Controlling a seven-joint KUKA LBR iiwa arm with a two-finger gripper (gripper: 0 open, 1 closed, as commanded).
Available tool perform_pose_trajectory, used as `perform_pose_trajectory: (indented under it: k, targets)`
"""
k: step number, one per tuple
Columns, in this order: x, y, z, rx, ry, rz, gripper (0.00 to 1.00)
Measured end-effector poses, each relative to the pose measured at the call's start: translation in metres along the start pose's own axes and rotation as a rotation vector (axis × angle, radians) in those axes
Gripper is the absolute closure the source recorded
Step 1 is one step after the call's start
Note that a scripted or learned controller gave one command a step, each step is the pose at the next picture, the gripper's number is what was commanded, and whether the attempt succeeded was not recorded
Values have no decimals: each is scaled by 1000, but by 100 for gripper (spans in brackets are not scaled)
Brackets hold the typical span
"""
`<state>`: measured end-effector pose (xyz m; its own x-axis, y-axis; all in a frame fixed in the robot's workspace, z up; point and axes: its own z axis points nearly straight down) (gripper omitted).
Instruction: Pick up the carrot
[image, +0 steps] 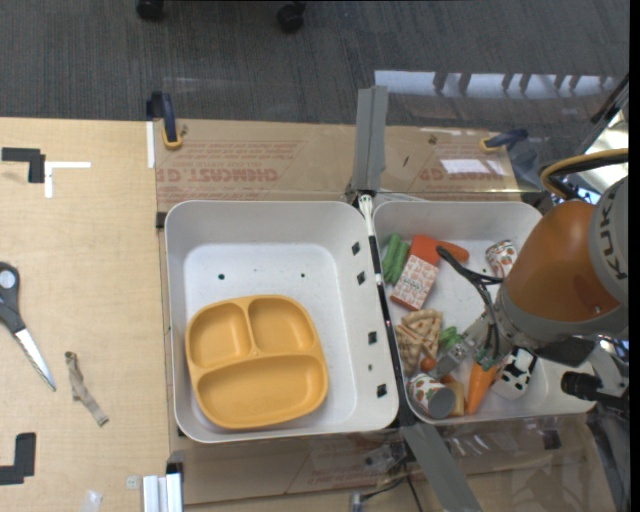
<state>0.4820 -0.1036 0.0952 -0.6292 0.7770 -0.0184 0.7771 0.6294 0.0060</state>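
- Reaching in from the right, the arm (565, 265) hangs low over the right bin (530, 212), its orange band hiding much of the wrist.
- The gripper (478, 350) sits just above the bin's front clutter; whether it is spread or pinched I cannot tell, since the arm and the toys around it mask the tips.
- The carrot (481, 385) lies tilted in the right bin's front part, green top toward the gripper, touching or just beside it, with a black-and-white toy (516, 370) on its right.
- Nothing shows the carrot lifted: it looks to be resting among the other items.
- Judged so, the approach is done; a firm grasp and the lift remain.
- The left bin (190, 225) holds a yellow tray (258, 360), apart from the work.
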Motion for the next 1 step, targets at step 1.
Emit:
perform_pose_trajectory:
  k: [1]
  targets:
    - [-11,-13,2,0,15,-374,0]
